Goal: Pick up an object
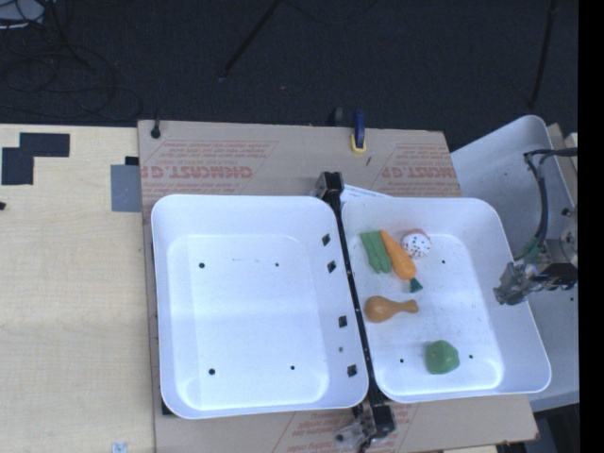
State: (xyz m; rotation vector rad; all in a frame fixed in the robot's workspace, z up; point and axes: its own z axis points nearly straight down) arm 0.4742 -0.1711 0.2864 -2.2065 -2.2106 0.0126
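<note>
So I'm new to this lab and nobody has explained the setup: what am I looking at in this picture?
One camera looks down at a slant on a bench with two shallow white bins, the left bin and the right bin. A robot arm comes in from the right; its tool sits at the right bin's right rim, and I see nothing held in it. In the right bin lie toys: a green pod-like piece, an orange carrot, a small white dotted ball, a tan drumstick shape and a green lump.
</note>
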